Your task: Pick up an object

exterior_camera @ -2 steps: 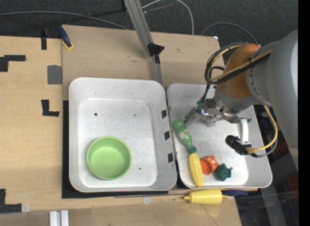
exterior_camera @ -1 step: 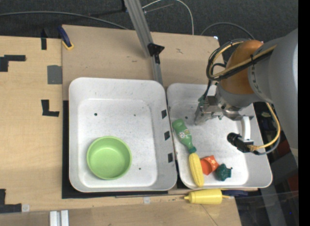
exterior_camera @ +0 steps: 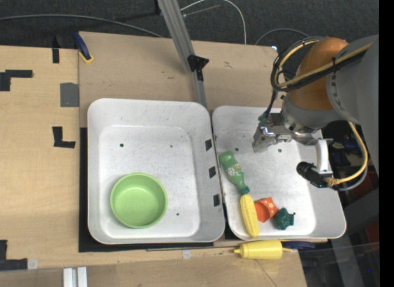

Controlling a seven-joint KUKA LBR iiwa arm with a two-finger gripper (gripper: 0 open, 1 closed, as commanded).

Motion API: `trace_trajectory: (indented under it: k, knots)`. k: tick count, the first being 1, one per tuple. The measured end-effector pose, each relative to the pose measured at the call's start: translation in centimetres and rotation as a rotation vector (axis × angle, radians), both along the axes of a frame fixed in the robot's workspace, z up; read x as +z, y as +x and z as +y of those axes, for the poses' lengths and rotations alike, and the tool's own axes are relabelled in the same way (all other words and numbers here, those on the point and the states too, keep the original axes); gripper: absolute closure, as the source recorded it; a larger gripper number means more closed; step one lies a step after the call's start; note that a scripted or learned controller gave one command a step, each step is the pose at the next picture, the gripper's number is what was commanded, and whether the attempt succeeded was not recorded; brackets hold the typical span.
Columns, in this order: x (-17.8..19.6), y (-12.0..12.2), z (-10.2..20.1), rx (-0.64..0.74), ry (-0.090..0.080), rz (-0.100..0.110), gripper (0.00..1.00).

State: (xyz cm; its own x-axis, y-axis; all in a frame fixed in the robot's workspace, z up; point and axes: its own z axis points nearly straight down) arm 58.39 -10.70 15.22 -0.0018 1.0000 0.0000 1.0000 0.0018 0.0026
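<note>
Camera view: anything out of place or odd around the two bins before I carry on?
One thing: a yellow bottle lies on its side on the bench, just outside the right bin's near edge. The other items sit inside the bins.

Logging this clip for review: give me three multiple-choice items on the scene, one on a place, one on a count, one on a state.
1. Where is the green bowl?
A. left bin
B. right bin
C. bench

2. How many things lie in the right bin?
A. one
B. four
C. seven

3. How does the claw stand to the things in the right bin?
A. apart from them all
B. touching the green bottle
C. resting on the corn

Key: A, it sits in the left bin; B, bottle, corn, an orange thing, a dark green thing; A, bare floor around it.
</note>
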Motion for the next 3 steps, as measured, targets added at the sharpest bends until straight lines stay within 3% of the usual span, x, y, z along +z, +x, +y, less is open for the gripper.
trace_trajectory:
  k: [2, 3]
  knots:
    - [11.3, -0.4, -0.5, 0.0, -0.001, -0.002, 1.0]
    - [11.5, -1.6, 4.2, 0.004, 0.001, 0.005, 1.0]
